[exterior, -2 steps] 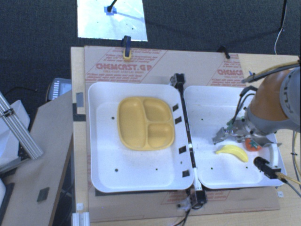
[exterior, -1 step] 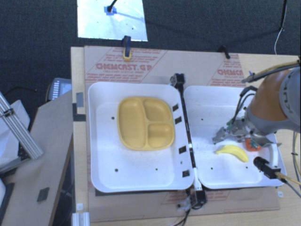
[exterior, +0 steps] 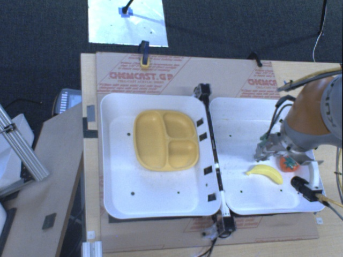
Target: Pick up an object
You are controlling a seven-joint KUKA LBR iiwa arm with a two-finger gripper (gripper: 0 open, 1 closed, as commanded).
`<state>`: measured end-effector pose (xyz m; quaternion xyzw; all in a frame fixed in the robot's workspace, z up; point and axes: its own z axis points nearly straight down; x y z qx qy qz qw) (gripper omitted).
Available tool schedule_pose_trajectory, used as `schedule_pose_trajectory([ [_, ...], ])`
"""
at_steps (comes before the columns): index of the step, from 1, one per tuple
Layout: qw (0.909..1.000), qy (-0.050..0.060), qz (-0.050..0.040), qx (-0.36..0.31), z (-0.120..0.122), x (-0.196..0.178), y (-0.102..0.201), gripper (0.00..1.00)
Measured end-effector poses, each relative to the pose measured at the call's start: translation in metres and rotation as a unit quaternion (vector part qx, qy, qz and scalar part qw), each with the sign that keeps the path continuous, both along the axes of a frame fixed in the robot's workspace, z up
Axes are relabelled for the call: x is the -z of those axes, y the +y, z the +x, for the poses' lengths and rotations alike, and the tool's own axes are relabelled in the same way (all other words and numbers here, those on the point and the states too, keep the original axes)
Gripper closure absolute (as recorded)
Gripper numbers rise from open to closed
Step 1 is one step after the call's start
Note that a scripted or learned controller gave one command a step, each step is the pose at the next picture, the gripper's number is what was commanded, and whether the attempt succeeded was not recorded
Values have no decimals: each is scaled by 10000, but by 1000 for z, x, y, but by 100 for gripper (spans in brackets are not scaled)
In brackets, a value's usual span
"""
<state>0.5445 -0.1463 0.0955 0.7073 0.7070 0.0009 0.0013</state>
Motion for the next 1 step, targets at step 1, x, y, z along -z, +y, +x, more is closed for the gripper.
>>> schedule_pose_trajectory([
  [1, 10000, -22, -8, -20, -2, -63, -3, 100],
])
